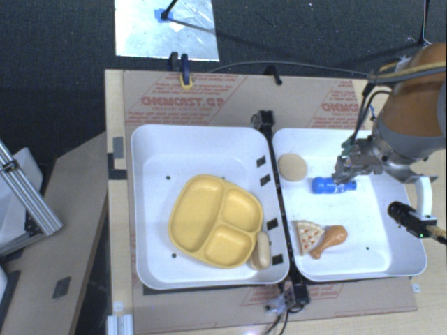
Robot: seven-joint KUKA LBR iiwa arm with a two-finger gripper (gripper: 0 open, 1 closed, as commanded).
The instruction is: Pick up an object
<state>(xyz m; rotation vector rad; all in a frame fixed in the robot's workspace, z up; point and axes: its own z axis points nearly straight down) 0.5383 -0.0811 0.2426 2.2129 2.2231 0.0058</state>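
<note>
The gripper point(343, 175) is low over the right bin point(401, 253), right above the blue object point(327, 185), which lies on the bin floor near the middle, just right of the round tan piece point(292, 167). Whether the jaws are spread or closed I cannot tell, as the wrist hides the tips, and nothing shows the blue object lifted, so I judge the pick not yet done: the approach seems made, while the grasp and the lift are left. Counting: two white bins; in the right bin four things, namely the blue object, the round tan piece, one pizza slice point(306, 235) and one drumstick point(330, 239) touching it. The left bin point(160, 152) holds one yellow divided tray point(215, 220) and one small pale bread roll point(262, 250) beside it
</note>
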